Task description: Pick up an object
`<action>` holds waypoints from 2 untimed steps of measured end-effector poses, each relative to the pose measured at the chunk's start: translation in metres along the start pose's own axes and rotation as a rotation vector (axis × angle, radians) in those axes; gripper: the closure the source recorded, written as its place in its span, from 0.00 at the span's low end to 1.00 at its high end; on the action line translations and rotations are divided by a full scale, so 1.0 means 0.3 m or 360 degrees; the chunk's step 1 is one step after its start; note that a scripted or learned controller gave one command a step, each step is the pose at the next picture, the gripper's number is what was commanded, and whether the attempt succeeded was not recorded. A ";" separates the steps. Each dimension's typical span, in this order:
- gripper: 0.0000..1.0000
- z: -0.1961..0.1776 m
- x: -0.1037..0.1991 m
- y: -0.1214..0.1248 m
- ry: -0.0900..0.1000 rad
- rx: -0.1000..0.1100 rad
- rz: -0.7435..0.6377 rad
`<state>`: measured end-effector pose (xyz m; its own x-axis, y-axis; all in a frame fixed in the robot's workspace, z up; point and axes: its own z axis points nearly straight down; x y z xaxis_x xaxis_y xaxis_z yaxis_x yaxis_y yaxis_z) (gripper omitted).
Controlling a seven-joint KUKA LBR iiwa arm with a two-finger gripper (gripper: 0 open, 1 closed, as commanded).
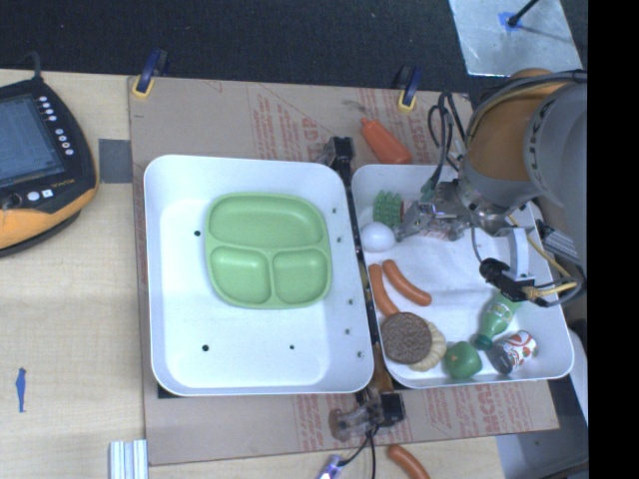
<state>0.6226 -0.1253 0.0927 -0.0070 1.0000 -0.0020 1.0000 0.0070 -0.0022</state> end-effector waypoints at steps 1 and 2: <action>0.00 -0.002 -0.031 0.115 0.0004 -0.0002 0.0003; 1.00 -0.040 -0.032 0.117 0.0004 -0.0003 -0.0002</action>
